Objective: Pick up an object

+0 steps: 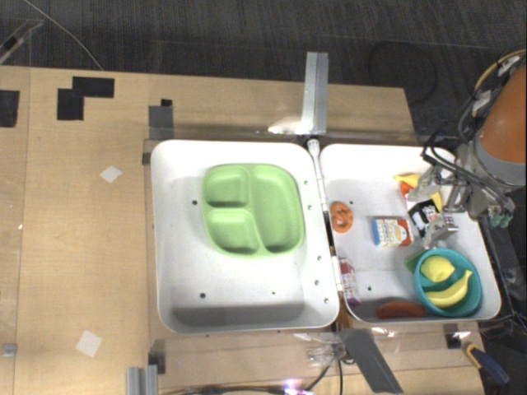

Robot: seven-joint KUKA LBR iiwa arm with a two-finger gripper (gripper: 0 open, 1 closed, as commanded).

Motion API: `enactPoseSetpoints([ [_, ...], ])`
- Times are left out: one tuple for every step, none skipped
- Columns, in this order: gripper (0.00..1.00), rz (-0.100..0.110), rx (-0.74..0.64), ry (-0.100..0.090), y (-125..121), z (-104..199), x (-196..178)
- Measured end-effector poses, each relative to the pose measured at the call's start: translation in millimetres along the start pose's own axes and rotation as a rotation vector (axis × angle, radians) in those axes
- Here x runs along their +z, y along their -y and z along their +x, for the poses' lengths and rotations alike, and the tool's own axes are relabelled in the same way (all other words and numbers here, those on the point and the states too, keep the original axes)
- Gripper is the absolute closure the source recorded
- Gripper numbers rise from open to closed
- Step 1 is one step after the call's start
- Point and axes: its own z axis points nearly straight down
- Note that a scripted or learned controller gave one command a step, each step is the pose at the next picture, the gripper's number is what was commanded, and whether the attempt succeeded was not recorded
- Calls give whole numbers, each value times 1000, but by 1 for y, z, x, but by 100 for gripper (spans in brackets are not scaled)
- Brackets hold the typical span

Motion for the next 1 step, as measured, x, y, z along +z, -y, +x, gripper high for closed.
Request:
enactPoseSetpoints([
  [0,0,59,4,-29,3,108],
])
